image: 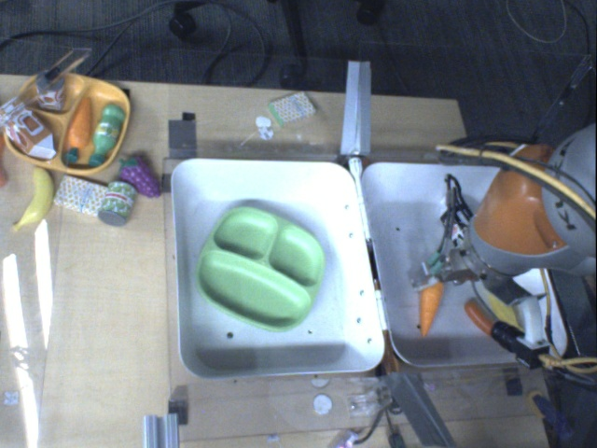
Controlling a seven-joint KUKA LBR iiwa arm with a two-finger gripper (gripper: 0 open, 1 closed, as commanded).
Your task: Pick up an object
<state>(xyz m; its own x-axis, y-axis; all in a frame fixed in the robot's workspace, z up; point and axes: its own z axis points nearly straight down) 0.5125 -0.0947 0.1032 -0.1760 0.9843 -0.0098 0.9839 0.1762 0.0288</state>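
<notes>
I see my tool point(446, 271) low in the right bin point(401, 213), just above the carrot point(429, 308); its grip I cannot tell.

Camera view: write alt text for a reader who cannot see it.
The grey arm reaches from the right into the right bin, its gripper just above a toy carrot. The left bin holds a green divided plate.
</notes>
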